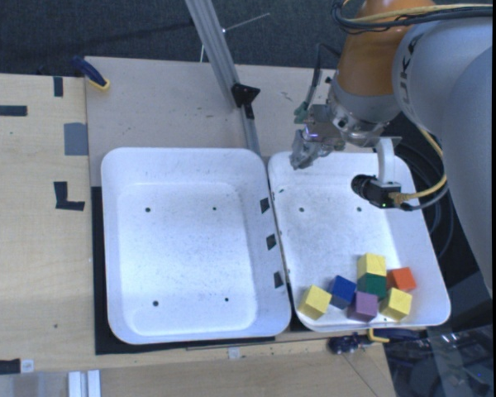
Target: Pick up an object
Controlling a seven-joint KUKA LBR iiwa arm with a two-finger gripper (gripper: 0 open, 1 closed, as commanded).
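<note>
Patience serves us best here, since the reach has yet to arrive over anything to lift. Starting at the left, the shallow white plastic bin on the left (120,180) lies well to the left of the two-finger gripper (304,152) and offers us no target, so we leave it alone. The gripper itself hangs over the far left corner of the shallow white plastic bin on the right (417,222), just inside the seam between the two bins. At this slant we cannot tell whether it is spread or closed, and we see nothing held in it.

The pickable things sit well apart from it, towards the near right corner: a small yellow cube at the left of the cluster (316,301), then a blue cube (343,290), a purple cube (365,304), a green cube (372,285), and an orange cube (402,279), packed against one another. We judge the left yellow cube the best choice, because it stands slightly clear of the rest. We travel high across the bin, centre over it, square up with its faces, then descend straight.
</note>
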